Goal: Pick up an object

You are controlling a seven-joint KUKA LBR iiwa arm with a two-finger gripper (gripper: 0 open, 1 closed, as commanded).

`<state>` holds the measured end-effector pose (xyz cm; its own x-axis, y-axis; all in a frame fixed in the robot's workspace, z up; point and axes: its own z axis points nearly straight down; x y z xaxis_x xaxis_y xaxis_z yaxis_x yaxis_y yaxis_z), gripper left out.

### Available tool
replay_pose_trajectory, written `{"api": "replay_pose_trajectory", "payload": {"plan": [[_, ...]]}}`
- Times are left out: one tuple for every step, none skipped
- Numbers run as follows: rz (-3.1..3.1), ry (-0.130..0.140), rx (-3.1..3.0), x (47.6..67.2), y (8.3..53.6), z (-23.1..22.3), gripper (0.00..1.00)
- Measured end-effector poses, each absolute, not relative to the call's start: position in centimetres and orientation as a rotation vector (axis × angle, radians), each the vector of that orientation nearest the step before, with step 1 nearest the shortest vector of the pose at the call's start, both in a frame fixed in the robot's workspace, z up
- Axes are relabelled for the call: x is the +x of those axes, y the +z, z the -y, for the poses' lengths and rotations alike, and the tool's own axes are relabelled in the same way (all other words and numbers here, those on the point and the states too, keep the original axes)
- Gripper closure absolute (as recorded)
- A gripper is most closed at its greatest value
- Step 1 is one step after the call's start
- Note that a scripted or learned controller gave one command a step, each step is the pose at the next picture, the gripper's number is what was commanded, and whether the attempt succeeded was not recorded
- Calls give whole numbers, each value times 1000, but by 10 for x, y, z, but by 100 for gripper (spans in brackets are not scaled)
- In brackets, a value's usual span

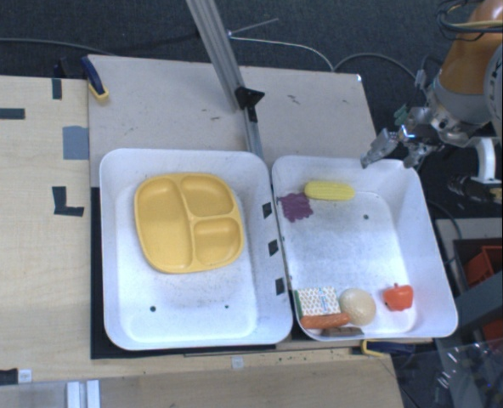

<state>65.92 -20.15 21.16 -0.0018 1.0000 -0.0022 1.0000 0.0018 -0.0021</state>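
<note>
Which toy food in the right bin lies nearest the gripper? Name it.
The yellow corn cob, at the bin's far end below the gripper; the others lie farther off.

1. No readable text, label, brand, number or sign anywhere.
2. Faint pattern on the small checkered square packet [317, 299] in the right shallow white bin [421, 228]: too small to read.

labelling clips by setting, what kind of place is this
Probably a robotics lab bench for pick-and-place trials: two white bins side by side, toy food like a corn cob, a yellow divided plate, and the gripper alongside.
</note>
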Motion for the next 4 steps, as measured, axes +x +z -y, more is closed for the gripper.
{"api": "replay_pose_trajectory", "payload": {"plan": [[-2226,-7,2222,637,86,169,0],[-2227,-4,2222,578,89,120,0],[-2216,-5,2228,507,89,174,0],[-2226,1,2217,485,89,104,0]]}}
